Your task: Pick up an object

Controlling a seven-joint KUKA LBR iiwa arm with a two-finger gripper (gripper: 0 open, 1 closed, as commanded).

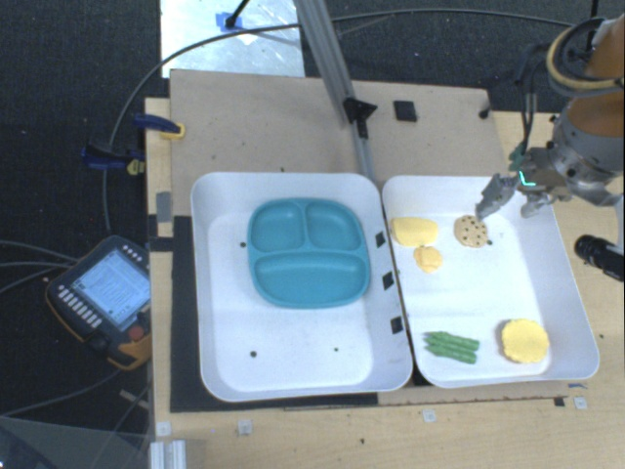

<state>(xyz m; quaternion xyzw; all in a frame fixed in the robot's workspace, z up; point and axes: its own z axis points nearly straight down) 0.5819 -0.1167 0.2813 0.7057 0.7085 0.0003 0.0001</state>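
The right bin [488, 291] holds several toy foods. A chocolate-chip cookie [472, 231] lies near its far side, with a large yellow piece [415, 231] and a small yellow piece [428, 258] to its left. Green beans [451, 346] and a round yellow piece [524, 341] lie near the front edge. My gripper [511, 201] hangs over the bin's far right part, just up and right of the cookie. It is open, and nothing sits between its fingers [491, 198].
The left bin [225, 340] holds a blue divided plate [309, 252]. A slanted grey pole [327, 47] ends near the bins' far junction. A teach pendant [103, 296] lies off the bench at left, and cables run behind.
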